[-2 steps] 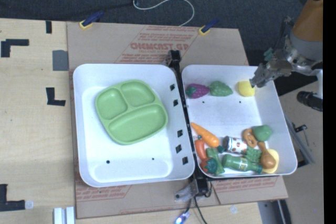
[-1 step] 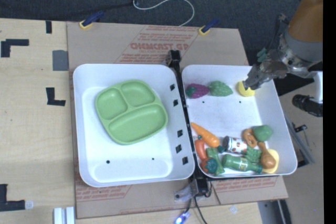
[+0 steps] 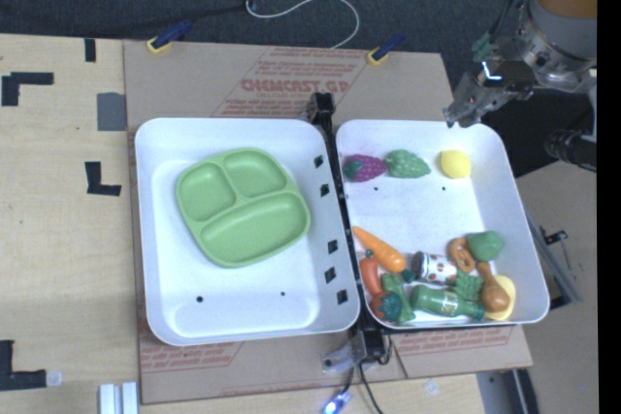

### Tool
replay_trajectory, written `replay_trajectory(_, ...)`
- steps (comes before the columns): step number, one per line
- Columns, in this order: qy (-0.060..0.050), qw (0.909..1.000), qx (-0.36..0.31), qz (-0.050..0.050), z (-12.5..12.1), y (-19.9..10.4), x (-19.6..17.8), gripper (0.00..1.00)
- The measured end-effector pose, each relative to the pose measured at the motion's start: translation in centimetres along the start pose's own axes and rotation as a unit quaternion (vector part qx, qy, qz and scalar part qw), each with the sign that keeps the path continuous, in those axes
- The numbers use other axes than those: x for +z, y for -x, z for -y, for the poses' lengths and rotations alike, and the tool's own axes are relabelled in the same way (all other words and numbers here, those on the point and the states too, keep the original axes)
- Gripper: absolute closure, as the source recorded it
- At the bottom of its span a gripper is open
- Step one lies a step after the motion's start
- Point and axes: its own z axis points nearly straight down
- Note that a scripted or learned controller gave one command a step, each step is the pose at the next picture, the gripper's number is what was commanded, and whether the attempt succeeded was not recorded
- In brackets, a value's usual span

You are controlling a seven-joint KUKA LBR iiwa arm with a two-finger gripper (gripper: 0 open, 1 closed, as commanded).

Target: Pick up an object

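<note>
Robot gripper (image 3: 466,109) hovers over the right bin's (image 3: 505,208) far rim, grip state unclear; yellow lemon (image 3: 454,164) lies just toward six o'clock

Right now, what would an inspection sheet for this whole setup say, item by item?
Surface: two white bins, left bin and right bin, on cardboard.
Job's things: toy food in the right bin; yellow lemon, green leaf, purple piece along its far side, carrot and a heap of pieces at its near side.
Clutter: green divided plate in the left bin.
Grippers: gripper hangs above the right bin's far right corner, holding nothing.
Cables: white cable on the dark floor beyond the bench.
Surroundings: black tape marks on the bench.
</note>
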Motion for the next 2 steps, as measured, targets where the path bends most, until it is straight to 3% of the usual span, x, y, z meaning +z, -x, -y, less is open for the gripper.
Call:
replay_trajectory(1,-0.004,1.0000,0.001,-0.001,6.0,-5.4,-5.7,1.00)
replay_trajectory(2,-0.004,1.0000,-0.003,-0.002,9.2,-16.9,-10.1,1.00)
